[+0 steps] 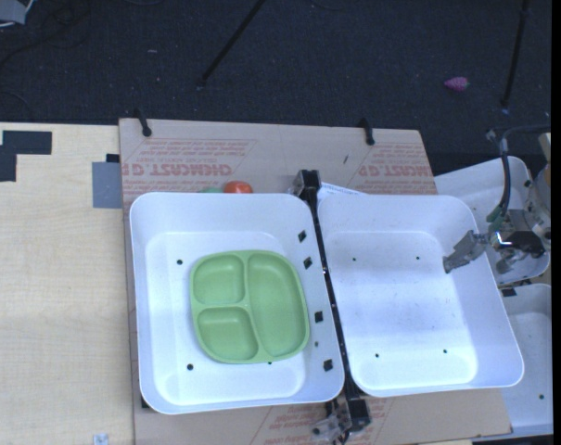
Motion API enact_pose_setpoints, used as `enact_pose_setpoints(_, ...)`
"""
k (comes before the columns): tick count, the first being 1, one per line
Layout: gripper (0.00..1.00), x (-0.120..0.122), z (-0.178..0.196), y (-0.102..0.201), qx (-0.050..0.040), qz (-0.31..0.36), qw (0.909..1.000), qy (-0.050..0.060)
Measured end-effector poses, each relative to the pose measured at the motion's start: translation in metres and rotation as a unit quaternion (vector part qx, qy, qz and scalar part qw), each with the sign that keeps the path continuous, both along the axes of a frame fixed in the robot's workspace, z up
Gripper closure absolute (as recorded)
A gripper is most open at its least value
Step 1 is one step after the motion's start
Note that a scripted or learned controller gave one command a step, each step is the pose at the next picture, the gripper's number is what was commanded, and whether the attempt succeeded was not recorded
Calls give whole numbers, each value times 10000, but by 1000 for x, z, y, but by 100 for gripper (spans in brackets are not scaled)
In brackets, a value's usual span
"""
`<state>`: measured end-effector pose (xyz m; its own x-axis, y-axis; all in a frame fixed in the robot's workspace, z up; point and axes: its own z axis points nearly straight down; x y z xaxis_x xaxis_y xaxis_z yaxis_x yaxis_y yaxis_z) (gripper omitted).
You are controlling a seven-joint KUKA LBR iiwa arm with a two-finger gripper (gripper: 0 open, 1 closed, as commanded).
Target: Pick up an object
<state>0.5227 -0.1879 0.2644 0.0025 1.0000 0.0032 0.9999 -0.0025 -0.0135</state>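
— Inspector: Where did the gripper [467, 248] stand?

— Operator: I found it at the right bin's [405, 378] right rim, carrying nothing. Whether the claw stood wide or narrow, I couldn't tell.

— Inspector: And the object?

— Operator: The green divided plate [249, 306] lay flat in the left bin [159, 378], well apart. I judged the pick not yet begun.

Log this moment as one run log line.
end effector: over right bin's right edge, nothing seen held | green plate: left bin | pick: not done
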Motion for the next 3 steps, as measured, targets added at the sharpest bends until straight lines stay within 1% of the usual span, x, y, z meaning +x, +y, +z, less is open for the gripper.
enact_pose_setpoints(1, 0, 2, 6, 0, -11, 13, 10000, -53)
enact_pose_setpoints(2, 0, 11, -47, -2, -6, 11, 10000, -33)
enact_pose_setpoints(3, 0, 12, -92, 5, -2, 7, 10000, -31)
